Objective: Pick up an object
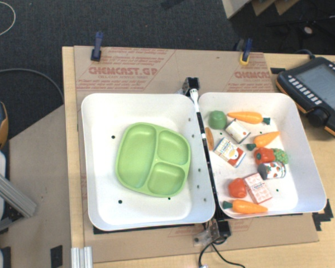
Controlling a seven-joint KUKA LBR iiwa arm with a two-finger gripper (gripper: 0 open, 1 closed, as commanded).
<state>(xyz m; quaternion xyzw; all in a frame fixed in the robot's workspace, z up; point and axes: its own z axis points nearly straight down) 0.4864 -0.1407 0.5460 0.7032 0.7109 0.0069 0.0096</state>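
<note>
Fingers: state cannot be told; no grasp can be claimed.

Item 1. Right bin [301, 121], white, shallow. Holds all pick candidates, packed close:
- green round pc [217, 119], top-left of bin, near the divider wall.
- carrot A [247, 116], lying flat, just beside the green pc.
- small carton [237, 131], tilted, below carrot A.
- printed carton [229, 151], lying flat, near the small carton.
- carrot B [266, 139], slanted.
- red/green pc [268, 155], touching or nearly touching the dark/white pc [272, 171]; cannot tell which.
- tomato [238, 188], right against the pink carton [258, 189].
- carrot C [247, 207], at the front wall.

Item 2. Left bin [100, 149], white. Holds a green divided plate [153, 159], lying flat.

Risks (judgement):
- Clutter: a descent onto tomato/pink carton prob. strikes both; one gets shoved, neither gets caught.
- Carrot C and the green pc sit by walls; one side of the grasp may land on the rim.
- Round pcs likely roll or squirt out under squeeze.
- Flat cartons offer little height; grip may close over nothing.
- Safest bet: carrot A, most clearance.
</note>
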